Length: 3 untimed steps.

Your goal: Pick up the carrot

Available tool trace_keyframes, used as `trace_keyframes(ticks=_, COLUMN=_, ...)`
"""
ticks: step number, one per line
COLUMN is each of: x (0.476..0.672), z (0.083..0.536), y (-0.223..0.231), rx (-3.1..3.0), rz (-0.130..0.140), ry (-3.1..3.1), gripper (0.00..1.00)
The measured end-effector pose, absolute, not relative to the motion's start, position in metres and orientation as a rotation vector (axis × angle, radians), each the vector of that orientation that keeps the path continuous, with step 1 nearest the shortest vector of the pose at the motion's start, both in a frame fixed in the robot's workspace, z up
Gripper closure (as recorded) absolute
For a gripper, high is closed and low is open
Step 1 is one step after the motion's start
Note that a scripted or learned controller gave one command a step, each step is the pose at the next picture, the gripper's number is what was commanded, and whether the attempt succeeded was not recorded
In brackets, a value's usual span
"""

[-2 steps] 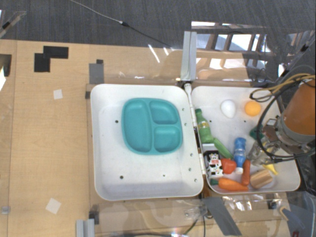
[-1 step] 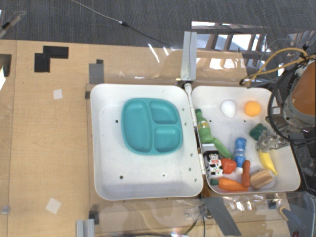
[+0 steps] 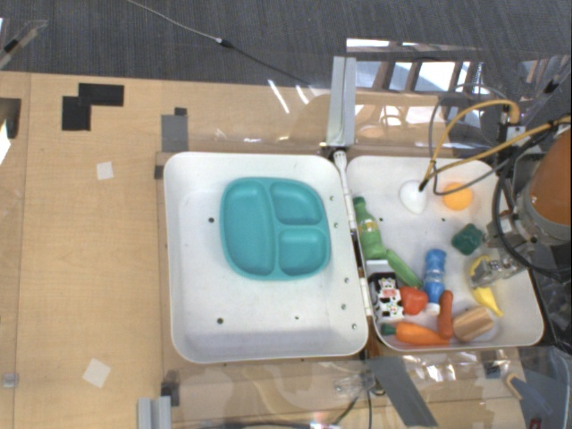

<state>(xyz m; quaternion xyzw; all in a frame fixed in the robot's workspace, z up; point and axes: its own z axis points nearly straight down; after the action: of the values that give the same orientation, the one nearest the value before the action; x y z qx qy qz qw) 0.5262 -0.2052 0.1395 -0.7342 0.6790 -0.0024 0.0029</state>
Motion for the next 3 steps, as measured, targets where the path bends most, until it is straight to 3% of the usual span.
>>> trace_keyframes(ticks=1, x=0.52, z=0.171, y=-0.199, rx=-2.659, rz=-0.011, ry=1.662, gripper=1.0)
trace_keyframes(ticks=2, x=0.523, z=0.366, y=-0.184, rx=-2.937, rz=-0.019, ry=1.105, gripper=1.0)
trace_keyframes(ticks=3, x=0.506, z=0.246, y=-0.201, rx=-3.067, rz=-0.001, ry=0.663, gripper=1.0)
